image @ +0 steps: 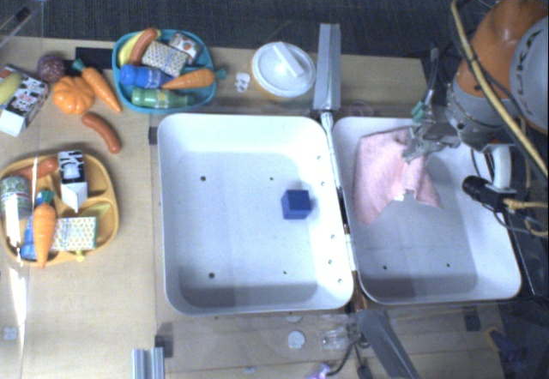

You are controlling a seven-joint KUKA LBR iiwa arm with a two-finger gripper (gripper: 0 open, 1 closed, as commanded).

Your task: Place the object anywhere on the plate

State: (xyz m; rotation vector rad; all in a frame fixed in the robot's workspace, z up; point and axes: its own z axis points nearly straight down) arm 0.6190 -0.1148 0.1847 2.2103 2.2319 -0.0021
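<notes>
A pink cloth (384,176) lies rumpled in the left half of the right bin (480,274). My gripper (419,147) hangs over the cloth's upper right corner, and that corner is drawn up between its shut fingers while the rest of the cloth rests on the bin floor. A small blue cube (297,203) sits near the middle of the left bin (214,274), well apart from the gripper. A round white plate-like dish (283,69) stands on the bench behind the left bin.
On the bench at the left are a blue bowl of toy food (163,69), a yellow tray of toys (60,206), and loose toy vegetables (86,99). A grey post (326,69) rises between the bins at the back. Cables (497,193) hang over the right bin's edge.
</notes>
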